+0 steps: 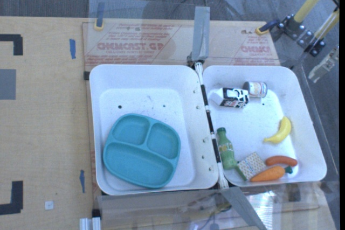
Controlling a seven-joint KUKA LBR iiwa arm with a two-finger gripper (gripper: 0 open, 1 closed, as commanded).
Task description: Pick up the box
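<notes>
Camera view is showing you the box point(251, 165) lying flat and turned askew in the front corner of the right bin point(302, 89). It is sitting just beside the bottle point(226, 148) on one side, and it is touching or nearly touching the carrot point(268, 173) on the other. A red sausage-shaped toy point(281, 160) is lying close behind the carrot.

I cannot tell whether the claw is released or clenched, nor where it is standing. So you are working without a fixed reference: since the arm is reaching in from the right, expect the box to be lying beyond the carrot from the claw's side.

You are probably dealing with a small, light cardboard or plastic box, stiff enough to pinch but apt to slide on the smooth bin floor. You are likely best taking it across its two shorter sides, with the claw turned to match its skew. Watch that the neighbours are crowding the approach. A black-and-white carton point(233, 97) is lying further back, so be sure which one you are aiming at.
</notes>
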